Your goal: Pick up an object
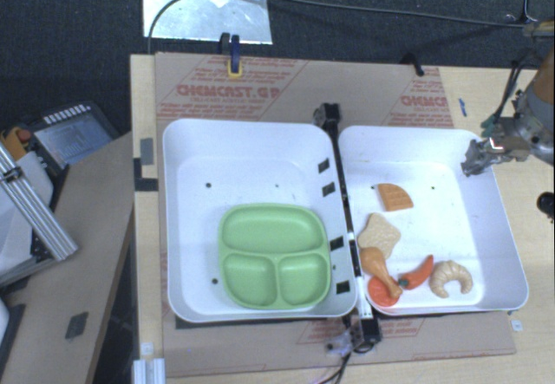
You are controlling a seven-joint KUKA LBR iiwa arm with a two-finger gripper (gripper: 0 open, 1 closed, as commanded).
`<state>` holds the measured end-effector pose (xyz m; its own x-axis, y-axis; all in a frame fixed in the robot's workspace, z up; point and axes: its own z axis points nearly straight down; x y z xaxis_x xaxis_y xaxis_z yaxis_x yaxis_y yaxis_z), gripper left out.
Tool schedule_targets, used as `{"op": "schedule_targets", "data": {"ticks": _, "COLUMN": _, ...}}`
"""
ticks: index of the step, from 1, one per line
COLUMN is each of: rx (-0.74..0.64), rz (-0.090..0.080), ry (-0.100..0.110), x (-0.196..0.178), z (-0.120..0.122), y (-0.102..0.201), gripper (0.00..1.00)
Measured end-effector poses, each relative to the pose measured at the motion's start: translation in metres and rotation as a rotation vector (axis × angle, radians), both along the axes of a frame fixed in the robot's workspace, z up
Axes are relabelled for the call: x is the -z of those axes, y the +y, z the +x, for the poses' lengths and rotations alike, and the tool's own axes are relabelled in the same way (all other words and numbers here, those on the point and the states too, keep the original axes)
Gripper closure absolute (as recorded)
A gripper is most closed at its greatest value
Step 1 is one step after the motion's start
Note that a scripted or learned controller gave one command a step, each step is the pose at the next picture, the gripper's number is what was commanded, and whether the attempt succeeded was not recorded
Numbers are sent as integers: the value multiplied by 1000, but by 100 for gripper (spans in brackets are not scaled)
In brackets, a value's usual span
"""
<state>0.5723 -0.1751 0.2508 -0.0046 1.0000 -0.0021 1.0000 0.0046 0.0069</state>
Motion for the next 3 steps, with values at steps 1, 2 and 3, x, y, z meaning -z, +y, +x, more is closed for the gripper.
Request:
{"op": "schedule_targets", "data": {"ticks": 1, "rx": -4, "rz": 2, "ry": 4, "x": 1, "z": 11, "y": 43, "gripper": 100}}
{"op": "schedule_targets", "data": {"ticks": 2, "rx": -5, "rz": 3, "ry": 3, "x": -1, "z": 26, "y": 96, "gripper": 100}}
{"op": "schedule_targets", "data": {"ticks": 3, "rx": -4, "rz": 3, "ry": 3, "x": -3, "z": 34, "y": 141, "gripper": 100}}
